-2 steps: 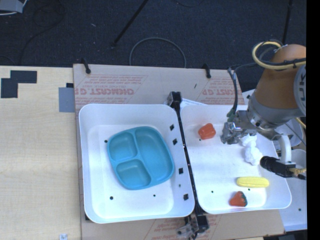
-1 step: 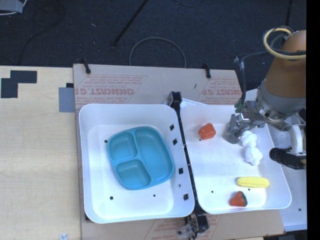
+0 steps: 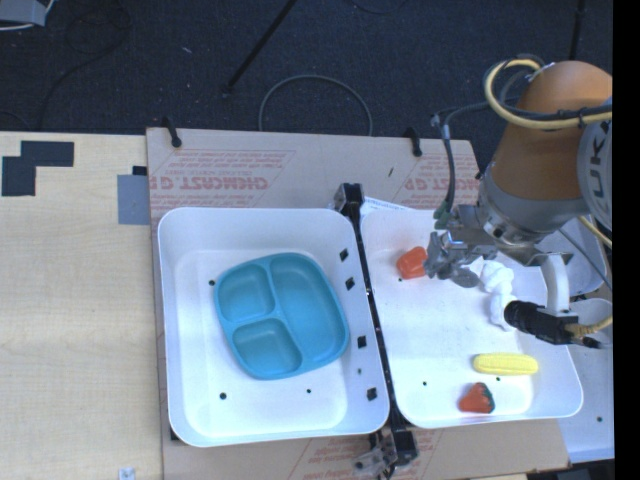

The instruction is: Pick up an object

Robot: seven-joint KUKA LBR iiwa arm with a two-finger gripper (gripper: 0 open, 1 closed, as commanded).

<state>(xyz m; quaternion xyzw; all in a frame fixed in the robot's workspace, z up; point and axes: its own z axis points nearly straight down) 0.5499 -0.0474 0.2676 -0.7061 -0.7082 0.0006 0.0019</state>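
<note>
Orange object (image 3: 411, 262) lies near the right bin's (image 3: 560, 408) far left corner, just beside the tool (image 3: 441, 258) (fingers' spacing unclear); corn (image 3: 505, 365) nearer its front edge.

Dark carpet floor (image 3: 150, 58) with looping cables (image 3: 315, 93); pale wooden benchtop (image 3: 70, 318), cardboard sheet (image 3: 260, 173)

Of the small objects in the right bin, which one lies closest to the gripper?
The orange object, just left of the gripper near the bin's upper left. The yellow corn-like piece and the red strawberry-like piece lie much farther, near the bin's lower edge.
</note>
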